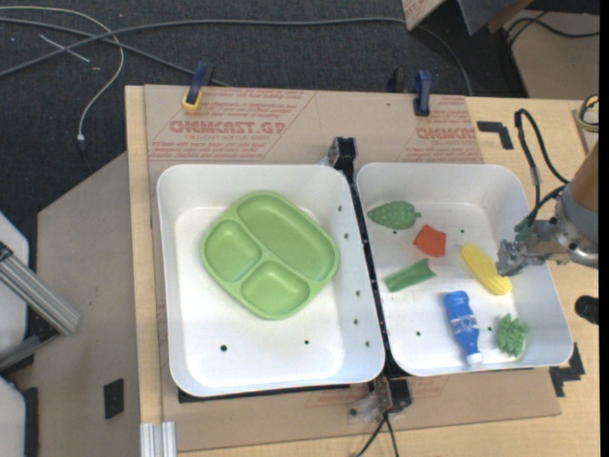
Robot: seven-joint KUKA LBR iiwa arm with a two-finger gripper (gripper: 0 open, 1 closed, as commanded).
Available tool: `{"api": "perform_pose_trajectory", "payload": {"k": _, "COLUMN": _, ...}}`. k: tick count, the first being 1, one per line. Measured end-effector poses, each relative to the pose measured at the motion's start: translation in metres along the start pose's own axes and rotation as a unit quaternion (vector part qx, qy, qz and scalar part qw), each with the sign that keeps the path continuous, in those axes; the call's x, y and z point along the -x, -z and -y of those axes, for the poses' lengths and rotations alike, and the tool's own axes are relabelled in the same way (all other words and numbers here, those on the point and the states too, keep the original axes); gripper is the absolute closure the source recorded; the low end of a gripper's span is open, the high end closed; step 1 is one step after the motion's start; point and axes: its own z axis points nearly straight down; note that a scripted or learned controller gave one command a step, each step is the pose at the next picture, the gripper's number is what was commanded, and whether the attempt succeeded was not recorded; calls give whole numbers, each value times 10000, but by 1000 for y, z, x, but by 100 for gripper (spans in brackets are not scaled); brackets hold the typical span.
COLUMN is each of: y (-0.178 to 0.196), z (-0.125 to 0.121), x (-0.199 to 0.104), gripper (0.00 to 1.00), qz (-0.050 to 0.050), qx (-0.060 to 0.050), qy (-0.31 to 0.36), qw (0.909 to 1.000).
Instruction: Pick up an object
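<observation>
Two white bins sit side by side on the desk (285, 122). The left bin (181, 284) holds one thing: a green divided plate (269, 253) with three compartments, lying near its centre. The right bin (533, 303) holds six things. One green leafy piece (394, 215) lies at about eleven o'clock in that bin, one red block (430, 242) sits close to the centre, and one green pod (409, 276) lies at about nine o'clock. One yellow corn cob (485, 268) lies at about three o'clock from the red block, tilted. One blue bottle (461, 326) lies at about six o'clock, and one small green floret (512, 335) sits just beside it at about five o'clock. The end effector (514, 255) hovers at the bin's three o'clock rim, just beside the corn cob's upper end; whether it is released or clenched I cannot tell. Two clamps (198, 84) grip the far desk edge at twelve o'clock.
</observation>
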Motion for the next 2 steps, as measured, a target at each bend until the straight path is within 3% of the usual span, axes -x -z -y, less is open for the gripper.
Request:
{"api": "perform_pose_trajectory", "payload": {"k": 1, "y": -52, "z": 0, "x": -1, "gripper": 0, "qz": 1, "qx": 5, "qy": 3, "qw": 10000}}
{"api": "perform_pose_trajectory", "payload": {"k": 2, "y": -38, "z": -1, "x": 0, "gripper": 100, "qz": 12, "qx": 33, "qy": 2, "qw": 10000}}
